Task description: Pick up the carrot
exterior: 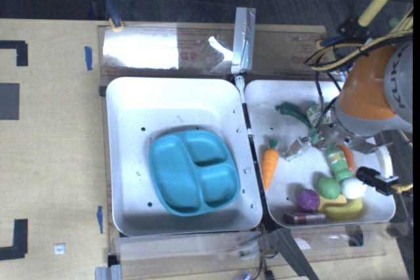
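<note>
1. Camera view, nearest edge first: along the front wall of the right-hand shallow white plastic bin [384,210] lie a yellow toy banana [342,208], a purple toy fruit [306,198] and a green ball [328,187].
2. Further in, the small orange plastic carrot with green top [269,165] lies against the bin's left wall, well apart from the clutter.
3. It looks light, rigid and smooth, likely slippery; a grip across its thicker upper half seems safest.
4. The tool [314,136] hovers near the carrot's right; whether its fingers are apart or together cannot be told.
5. The blue divided plastic tray [194,170] sits in the left-hand white bin [131,101].
</note>
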{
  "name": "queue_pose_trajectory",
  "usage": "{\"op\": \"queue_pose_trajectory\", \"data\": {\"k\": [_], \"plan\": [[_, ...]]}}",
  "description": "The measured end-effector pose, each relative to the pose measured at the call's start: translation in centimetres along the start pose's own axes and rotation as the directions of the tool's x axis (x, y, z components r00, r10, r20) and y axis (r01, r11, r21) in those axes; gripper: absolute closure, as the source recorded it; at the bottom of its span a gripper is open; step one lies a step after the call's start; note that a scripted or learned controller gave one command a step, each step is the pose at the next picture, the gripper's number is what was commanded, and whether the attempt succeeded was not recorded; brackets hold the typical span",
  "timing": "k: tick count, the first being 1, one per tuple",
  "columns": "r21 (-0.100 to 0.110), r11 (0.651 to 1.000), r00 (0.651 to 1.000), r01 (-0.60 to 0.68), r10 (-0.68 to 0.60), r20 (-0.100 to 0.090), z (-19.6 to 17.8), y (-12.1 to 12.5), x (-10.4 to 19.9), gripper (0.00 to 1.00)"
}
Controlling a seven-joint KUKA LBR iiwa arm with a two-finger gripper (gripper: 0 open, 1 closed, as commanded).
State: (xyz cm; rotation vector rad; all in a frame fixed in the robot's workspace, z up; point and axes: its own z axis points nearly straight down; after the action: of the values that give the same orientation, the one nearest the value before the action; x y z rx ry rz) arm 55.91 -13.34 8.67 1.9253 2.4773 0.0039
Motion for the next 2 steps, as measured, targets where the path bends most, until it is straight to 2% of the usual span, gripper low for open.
{"op": "queue_pose_trajectory", "data": {"k": [1,2], "plan": [[0.001,0.912,0.912,0.410,-0.410,-0.001,-9.8,-3.7,6.6,0.00],[-0.001,0.759,0.759,0.651,-0.651,-0.001,-9.8,1.6,11.4,0.00]]}}
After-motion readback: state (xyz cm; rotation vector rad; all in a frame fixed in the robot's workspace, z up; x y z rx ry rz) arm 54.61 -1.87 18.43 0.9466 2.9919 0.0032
